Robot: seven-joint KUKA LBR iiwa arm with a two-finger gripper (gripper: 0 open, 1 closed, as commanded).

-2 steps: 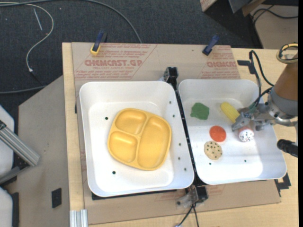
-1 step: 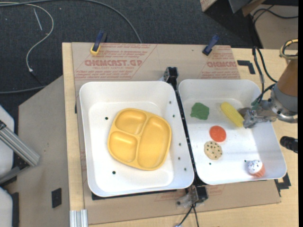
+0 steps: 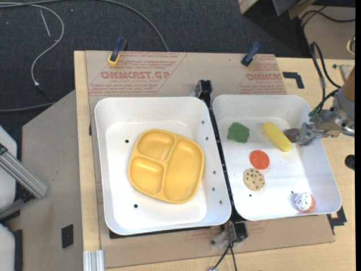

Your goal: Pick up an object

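Observation:
The right bin [image 3: 330, 180] holds several small items: a green leafy piece [image 3: 238, 132], a yellow corn cob [image 3: 277, 136], a red-orange disc [image 3: 259, 159], a speckled cookie [image 3: 254, 179] and a white-and-orange piece [image 3: 303, 201] near the front right corner. My gripper [image 3: 295, 135] reaches in low over the bin's right wall. Its tip sits just right of the corn cob, close to it or touching it. Nothing is visibly held.
The left bin [image 3: 107, 151] holds a yellow divided plate [image 3: 167, 165]. Blue clamps [image 3: 117, 50] [image 3: 250, 53] sit on the board's far edge. Cables run along the right side by the arm [image 3: 344, 109].

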